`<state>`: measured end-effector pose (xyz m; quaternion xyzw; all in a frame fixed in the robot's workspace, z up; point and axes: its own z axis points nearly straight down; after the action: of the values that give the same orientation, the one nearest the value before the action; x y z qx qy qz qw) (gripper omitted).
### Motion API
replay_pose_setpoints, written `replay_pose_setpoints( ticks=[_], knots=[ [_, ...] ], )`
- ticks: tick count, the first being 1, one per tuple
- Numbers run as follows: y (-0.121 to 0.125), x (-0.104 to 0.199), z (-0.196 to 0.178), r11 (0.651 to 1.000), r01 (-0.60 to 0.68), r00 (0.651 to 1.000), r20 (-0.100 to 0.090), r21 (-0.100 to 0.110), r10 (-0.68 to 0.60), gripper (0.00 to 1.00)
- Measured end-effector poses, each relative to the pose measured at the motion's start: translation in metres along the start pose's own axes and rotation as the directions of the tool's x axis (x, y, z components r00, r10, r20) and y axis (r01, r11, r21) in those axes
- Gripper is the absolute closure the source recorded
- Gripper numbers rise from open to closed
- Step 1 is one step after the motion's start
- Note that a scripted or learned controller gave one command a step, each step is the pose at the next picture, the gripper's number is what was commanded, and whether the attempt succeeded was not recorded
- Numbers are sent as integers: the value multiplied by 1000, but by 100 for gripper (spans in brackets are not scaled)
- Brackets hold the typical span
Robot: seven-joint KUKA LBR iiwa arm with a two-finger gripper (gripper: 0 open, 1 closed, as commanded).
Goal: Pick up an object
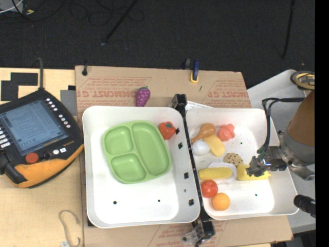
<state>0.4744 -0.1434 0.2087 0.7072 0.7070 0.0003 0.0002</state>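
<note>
The camera view looks down on two white bins side by side on the table. The arm (308, 133) comes in from the right edge, and its end effector (257, 167) sits low in the right bin (277, 199), at mid-right of the frame. A yellow piece (251, 174) lies right under and against its tip, reaching out to its left and right; whether it is gripped, and how wide the end effector stands, cannot be told from here. Just left of the yellow piece are a cookie (233, 159) and a corn cob (216, 173). Below those, toward the bin's lower left, lie a tomato (208, 188) and an orange (221, 201). Up and left are an egg (200, 148), a drumstick (204, 131) and a pink toy (225, 133). The left bin (103, 205) holds a green tray (136, 152) with a red toy (167, 130) at its upper right corner
</note>
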Motion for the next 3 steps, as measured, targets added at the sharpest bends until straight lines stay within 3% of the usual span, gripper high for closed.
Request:
replay_pose_setpoints(
  ticks=[1, 2, 3],
  knots=[
    [0, -1, -20, 1000, 1, 1000, 0, 1, -1, 100],
    [1, 48, -9, 1000, 3, 1000, -3, 5, -3, 100],
    [3, 97, -23, 1000, 5, 1000, -2, 2, -5, 100]
  ],
)
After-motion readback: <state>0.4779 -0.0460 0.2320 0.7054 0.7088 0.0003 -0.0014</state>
